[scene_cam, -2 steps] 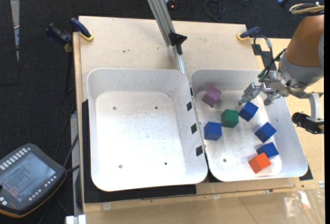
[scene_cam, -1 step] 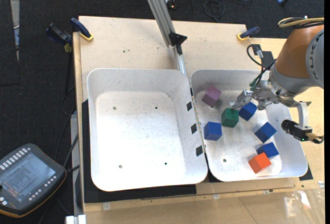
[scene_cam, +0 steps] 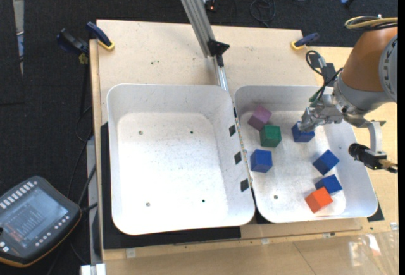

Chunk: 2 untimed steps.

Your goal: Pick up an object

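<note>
We note the orange block at the right bin's near edge, while farther back the gripper sits on a blue block, finger state indeterminable.

The grey arm with its orange band enters from the right edge of the frame, wrist angled down and leftward, its gripper lowered at the frame's centre right.
</note>
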{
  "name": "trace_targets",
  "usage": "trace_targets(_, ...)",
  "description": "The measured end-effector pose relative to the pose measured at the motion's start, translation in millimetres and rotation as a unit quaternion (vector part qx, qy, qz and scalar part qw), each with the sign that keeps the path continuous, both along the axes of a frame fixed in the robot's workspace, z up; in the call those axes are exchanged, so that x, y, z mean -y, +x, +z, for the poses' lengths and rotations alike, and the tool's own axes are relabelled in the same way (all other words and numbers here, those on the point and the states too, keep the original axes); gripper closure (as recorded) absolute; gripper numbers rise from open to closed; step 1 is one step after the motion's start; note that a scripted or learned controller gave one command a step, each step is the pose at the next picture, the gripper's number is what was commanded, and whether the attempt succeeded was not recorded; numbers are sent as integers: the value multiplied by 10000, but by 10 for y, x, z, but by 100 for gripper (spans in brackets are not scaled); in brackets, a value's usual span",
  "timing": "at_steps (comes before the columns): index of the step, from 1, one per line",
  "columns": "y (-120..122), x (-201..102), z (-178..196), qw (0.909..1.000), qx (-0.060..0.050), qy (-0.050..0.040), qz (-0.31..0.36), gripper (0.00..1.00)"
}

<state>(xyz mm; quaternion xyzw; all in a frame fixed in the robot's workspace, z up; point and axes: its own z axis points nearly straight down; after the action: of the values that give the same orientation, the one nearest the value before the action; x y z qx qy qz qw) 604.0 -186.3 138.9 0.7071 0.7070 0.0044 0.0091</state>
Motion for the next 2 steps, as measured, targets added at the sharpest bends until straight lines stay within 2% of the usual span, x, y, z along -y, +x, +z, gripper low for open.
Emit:
trace_targets(1,-7,-16,434,10000,-64,21,10,100)
trace_targets(2,9,-13,871,10000,-60,20,11,100)
